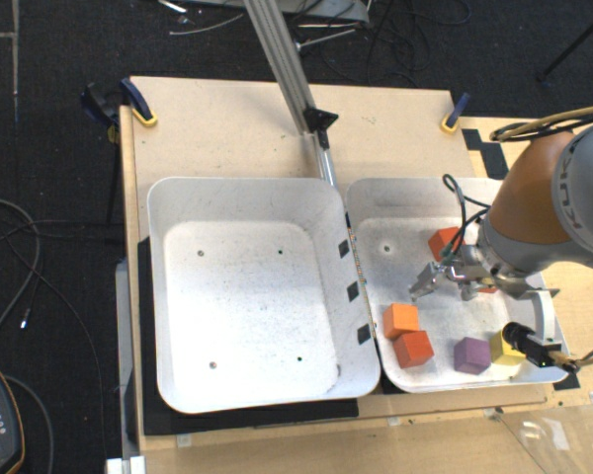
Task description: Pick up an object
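Your gripper (427,282) hangs low over the right bin (376,205), its fingers spread apart with nothing between them, so no object has been picked up yet. The candidates all lie in that bin: a red-orange block (442,242) just behind the gripper, an orange cube (402,318) and a darker red cube (413,349) touching each other toward the bin's front, a purple block (471,355) beside them and a yellow piece (506,349) at the front right. By these signs, descent, closure and lift all remain.
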`<act>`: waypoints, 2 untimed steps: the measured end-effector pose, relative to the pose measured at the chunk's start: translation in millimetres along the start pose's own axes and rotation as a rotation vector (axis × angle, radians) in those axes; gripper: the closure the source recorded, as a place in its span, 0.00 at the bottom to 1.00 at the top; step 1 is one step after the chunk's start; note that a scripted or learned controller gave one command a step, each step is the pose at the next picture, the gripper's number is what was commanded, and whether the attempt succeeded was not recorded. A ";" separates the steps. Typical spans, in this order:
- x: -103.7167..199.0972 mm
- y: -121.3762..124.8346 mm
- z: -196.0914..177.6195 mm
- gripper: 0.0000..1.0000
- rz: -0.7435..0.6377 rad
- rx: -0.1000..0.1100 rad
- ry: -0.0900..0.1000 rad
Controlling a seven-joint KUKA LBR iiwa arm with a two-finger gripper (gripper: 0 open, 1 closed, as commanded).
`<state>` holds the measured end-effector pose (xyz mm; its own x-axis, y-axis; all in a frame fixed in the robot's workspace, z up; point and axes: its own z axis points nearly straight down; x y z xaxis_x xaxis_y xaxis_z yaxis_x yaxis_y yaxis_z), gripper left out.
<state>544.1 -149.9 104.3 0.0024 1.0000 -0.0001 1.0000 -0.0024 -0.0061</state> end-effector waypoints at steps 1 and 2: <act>-45.6 88.3 8.3 0.00 -0.005 -0.012 -0.004; -43.9 86.7 -1.9 1.00 -0.008 -0.009 -0.003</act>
